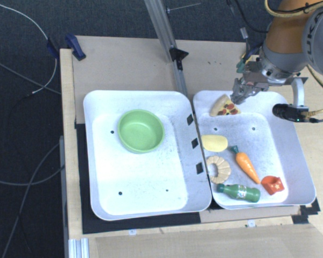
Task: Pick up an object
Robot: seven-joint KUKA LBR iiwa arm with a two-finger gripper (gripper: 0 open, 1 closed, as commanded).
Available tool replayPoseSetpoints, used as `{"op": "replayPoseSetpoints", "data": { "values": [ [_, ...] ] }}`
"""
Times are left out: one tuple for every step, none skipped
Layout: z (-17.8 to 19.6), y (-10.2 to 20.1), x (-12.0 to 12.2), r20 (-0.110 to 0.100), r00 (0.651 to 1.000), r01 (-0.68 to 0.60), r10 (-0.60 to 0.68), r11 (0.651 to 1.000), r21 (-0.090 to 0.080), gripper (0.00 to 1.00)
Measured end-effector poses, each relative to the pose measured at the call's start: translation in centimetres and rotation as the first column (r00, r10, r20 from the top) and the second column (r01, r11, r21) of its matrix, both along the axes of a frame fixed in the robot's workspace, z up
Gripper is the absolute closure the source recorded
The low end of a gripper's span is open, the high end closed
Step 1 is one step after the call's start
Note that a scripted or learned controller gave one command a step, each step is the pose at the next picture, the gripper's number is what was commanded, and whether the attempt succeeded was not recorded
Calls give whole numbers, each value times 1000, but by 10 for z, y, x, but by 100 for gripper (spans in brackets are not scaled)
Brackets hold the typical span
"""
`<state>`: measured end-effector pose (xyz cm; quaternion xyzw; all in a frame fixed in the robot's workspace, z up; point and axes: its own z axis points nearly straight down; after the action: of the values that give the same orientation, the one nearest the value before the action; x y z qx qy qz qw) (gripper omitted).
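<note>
Green bottle sits at the near edge of the right bin, well off from the gripper. Gripper's down at the far rim, tips right beside the pizza slice, can't tell if they're touching. Carrot, potato between them. Green bowl in the left bin

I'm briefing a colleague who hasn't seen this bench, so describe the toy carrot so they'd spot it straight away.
Look in the right bin, the one crowded with toy food. The carrot lies near its middle, slanting toward the near right corner. It is the one long orange cone with a small green top, between the round cracker and the red piece.
</note>
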<state>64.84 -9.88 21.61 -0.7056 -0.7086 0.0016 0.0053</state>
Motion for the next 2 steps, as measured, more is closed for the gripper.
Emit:
{"op": "replayPoseSetpoints", "data": {
  "values": [
    [8, 42, -21, -1, 1000, -1, 1, 1000, 1, 100],
    [8, 86, -34, -3, 1000, -1, 1, 1000, 1, 100]
  ]
}}
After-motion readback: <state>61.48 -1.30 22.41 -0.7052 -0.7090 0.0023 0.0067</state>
